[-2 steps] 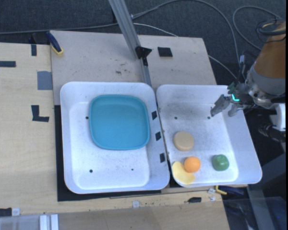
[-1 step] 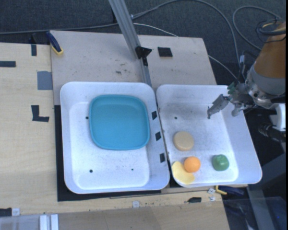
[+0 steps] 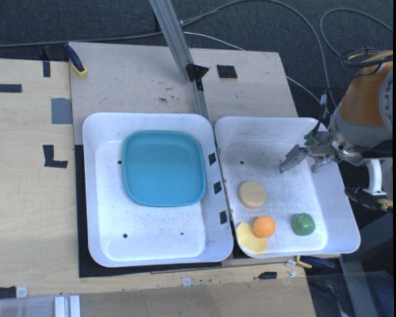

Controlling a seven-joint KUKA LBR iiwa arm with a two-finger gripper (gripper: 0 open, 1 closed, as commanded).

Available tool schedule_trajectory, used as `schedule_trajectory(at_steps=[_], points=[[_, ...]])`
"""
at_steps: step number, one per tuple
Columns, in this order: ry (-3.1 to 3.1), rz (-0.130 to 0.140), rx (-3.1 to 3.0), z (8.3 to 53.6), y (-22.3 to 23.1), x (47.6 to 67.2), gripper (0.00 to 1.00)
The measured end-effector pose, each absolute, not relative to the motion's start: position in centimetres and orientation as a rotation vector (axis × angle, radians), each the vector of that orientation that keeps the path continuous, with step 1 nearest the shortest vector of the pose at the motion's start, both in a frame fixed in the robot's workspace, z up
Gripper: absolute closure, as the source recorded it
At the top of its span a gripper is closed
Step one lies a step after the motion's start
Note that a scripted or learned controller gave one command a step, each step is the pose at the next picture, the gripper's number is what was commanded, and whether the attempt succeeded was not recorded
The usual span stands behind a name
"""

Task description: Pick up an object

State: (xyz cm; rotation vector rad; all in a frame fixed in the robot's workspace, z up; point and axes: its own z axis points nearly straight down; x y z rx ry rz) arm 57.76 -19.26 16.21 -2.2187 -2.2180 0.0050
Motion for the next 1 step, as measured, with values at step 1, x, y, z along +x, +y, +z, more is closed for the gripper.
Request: schedule_trajectory(at_steps=[1], points=[[-2.219, 0.004, -2.219, 11.59, -19.89, 58.02, 0.0]])
